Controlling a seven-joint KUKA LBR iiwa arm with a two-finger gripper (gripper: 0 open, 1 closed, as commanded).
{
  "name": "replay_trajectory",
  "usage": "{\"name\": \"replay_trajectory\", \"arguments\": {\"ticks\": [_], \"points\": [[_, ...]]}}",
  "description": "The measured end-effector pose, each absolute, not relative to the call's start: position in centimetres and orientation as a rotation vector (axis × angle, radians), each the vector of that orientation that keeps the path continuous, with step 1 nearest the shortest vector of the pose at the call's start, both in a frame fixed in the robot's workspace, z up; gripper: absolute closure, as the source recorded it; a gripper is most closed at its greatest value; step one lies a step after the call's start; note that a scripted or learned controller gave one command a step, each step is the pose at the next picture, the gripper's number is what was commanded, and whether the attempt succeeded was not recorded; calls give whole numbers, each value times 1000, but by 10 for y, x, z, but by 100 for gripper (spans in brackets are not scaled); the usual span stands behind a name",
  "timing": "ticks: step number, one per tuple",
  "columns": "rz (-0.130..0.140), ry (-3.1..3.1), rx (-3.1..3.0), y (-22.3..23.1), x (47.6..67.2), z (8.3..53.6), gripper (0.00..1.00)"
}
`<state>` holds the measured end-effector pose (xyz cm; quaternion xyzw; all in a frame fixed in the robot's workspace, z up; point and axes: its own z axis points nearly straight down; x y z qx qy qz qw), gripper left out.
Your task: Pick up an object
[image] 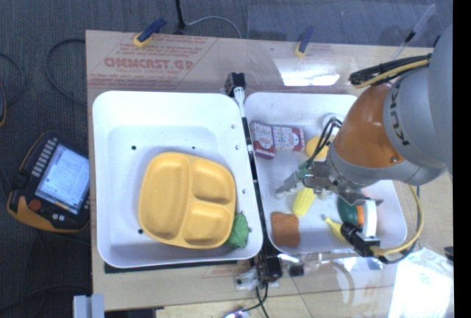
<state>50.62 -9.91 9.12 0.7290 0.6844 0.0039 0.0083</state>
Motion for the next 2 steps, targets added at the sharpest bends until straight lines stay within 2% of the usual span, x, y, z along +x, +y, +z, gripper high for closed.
{"name": "replay_trajectory", "arguments": {"ticks": [1, 2], "points": [[12, 2139, 2277, -100, 507, 101, 100], [2, 1978, 2440, -15, 558, 185, 100]]}}
